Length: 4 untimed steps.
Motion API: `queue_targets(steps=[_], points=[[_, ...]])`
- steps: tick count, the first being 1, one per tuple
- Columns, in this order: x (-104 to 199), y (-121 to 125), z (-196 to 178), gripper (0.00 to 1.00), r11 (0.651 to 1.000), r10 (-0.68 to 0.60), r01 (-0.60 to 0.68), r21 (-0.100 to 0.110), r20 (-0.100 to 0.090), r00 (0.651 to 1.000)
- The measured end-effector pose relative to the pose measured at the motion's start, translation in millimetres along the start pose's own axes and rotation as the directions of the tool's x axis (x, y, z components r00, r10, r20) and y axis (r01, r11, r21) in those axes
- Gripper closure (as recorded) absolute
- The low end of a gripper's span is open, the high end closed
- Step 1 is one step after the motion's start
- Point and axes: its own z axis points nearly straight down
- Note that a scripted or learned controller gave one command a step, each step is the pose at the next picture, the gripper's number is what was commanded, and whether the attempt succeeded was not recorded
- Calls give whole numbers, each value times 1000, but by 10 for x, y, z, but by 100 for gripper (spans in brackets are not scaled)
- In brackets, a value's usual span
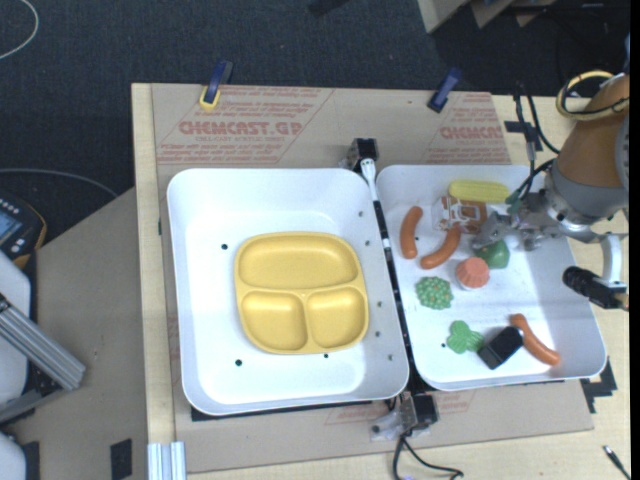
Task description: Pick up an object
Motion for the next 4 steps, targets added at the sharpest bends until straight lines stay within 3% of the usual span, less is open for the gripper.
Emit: queue_targets(steps=[1, 3, 4], points=[[-6, 13, -140, 100, 1000, 0, 0, -6, 3, 1000], [-38, -40, -1182, 100, 1000, 1, 0, -13, 6, 1000], [-41, -31, -1353, 100, 1000, -1, 1, -10, 4, 1000]])
